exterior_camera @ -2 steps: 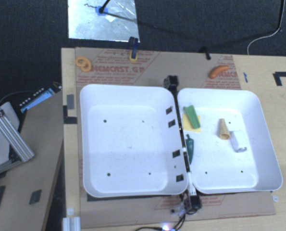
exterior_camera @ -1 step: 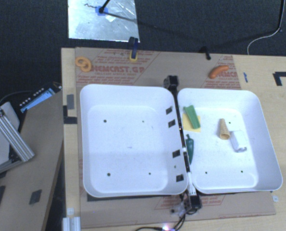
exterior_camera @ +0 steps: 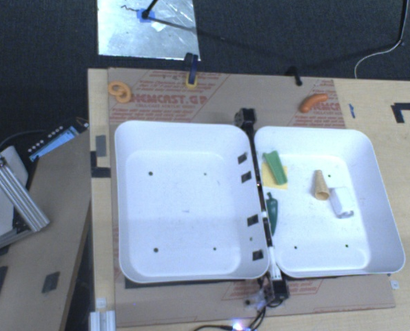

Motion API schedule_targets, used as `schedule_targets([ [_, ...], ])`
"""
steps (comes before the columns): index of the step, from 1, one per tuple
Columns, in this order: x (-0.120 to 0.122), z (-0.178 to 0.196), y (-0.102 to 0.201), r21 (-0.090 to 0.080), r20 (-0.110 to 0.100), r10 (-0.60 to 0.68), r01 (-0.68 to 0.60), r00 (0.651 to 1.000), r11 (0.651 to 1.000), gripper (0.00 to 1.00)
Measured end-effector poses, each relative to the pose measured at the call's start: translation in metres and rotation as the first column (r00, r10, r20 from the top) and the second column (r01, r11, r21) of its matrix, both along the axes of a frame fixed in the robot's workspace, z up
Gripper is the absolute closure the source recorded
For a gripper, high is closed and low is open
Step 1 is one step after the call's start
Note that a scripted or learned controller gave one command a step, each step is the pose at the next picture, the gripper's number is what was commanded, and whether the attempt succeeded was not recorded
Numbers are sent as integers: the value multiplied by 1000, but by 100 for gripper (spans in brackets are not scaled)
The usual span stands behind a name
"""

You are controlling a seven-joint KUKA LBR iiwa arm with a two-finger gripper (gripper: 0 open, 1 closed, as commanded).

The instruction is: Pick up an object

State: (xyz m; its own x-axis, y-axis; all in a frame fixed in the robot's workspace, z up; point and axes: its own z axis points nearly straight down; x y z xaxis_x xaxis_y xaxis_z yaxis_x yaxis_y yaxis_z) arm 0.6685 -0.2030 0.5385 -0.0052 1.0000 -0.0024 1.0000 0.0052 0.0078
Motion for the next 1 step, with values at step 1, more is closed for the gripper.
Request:
schedule_targets([
  [1, 0, -113, 49, 6, -16, 3, -3, 1000, 1000, 100],
])
